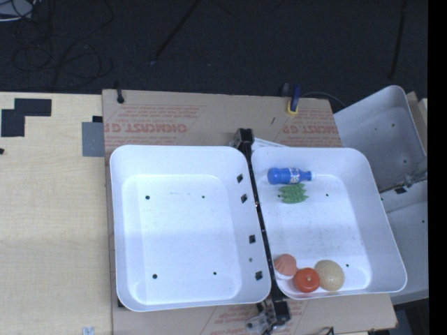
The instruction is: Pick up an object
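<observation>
Camera view, looking down at a slant: two white bins side by side on a sheet of printed cardboard (174,121), which lies on a pale wood bench (49,215).

Left bin (126,180): white floor with a few small dark holes.

Right bin (380,250): five candidates for picking.
- Blue bottle (288,176), on its side, white cap pointing right, near the far wall.
- Green toy (294,194), small and leafy, just in front of the bottle; touching or a hair apart, cannot tell which.
- Pink ball (285,264), near corner, close to the divider between the bins.
- Red ball (306,280), against the near wall, touching the pink one.
- Tan ball (330,274), right of the red one, touching it.

The bottle and toy sit well apart from the three balls, with bare floor between.

A grey metal panel (380,128) stands tilted beyond the right bin. A blue and yellow clamp (294,100) sits on the cardboard's far edge.
</observation>
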Robot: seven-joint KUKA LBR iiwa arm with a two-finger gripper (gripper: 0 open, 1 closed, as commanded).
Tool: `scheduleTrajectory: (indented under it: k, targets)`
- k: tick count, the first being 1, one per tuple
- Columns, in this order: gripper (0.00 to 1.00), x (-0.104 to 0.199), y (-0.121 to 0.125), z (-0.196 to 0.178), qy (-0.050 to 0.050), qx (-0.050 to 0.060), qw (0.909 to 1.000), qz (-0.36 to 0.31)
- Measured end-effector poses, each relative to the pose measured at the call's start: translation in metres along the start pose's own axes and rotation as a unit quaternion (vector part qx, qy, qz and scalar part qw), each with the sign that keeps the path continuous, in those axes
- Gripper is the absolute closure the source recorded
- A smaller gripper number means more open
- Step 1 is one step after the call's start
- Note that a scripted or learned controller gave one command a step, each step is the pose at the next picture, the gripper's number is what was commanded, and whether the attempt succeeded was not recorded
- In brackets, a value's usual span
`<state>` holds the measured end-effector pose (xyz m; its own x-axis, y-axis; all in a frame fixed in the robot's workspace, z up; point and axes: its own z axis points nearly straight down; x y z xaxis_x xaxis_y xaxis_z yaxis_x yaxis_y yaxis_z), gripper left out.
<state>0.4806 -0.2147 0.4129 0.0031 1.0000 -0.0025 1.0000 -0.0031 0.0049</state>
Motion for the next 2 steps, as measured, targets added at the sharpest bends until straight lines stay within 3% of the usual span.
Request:
scheduleTrajectory:
  k: [1,2]
  targets:
    - [1.0,0.0,0.002,-0.005,0.001,0.003,1.0,-0.002]
    - [1.0,0.001,0.005,-0.06,0.0,0.001,1.0,-0.003]
